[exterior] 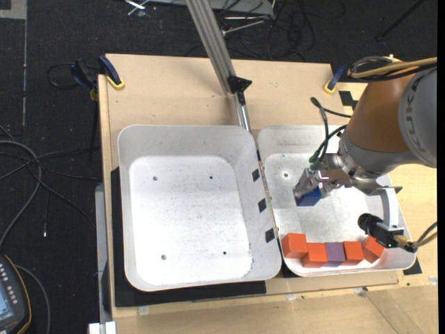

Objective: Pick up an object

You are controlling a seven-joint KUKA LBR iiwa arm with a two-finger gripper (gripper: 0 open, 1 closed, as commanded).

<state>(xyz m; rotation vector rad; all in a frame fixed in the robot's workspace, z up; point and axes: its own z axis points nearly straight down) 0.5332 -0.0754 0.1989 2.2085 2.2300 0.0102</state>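
Note:
My gripper [308, 191] hangs over the middle of the right bin [281, 141], pointing down and to the left. A small blue block [311, 197] shows between its grey fingers [304, 185], and the gripper is shut on it. I cannot tell whether the block rests on the bin floor or is lifted off it. Along the right bin's front wall lies a row of blocks: an orange block [295, 245], a second orange block [317, 255], a purple block [335, 252] and two more orange ones [354, 250].
The left bin [132, 145] sits beside the right one, their rims meeting at the middle. A slanted metal pole [212, 37] runs down from the back to the bins' junction. Cables loop off the wrist [327, 134]. Clamps [111, 75] grip the bench's back corners.

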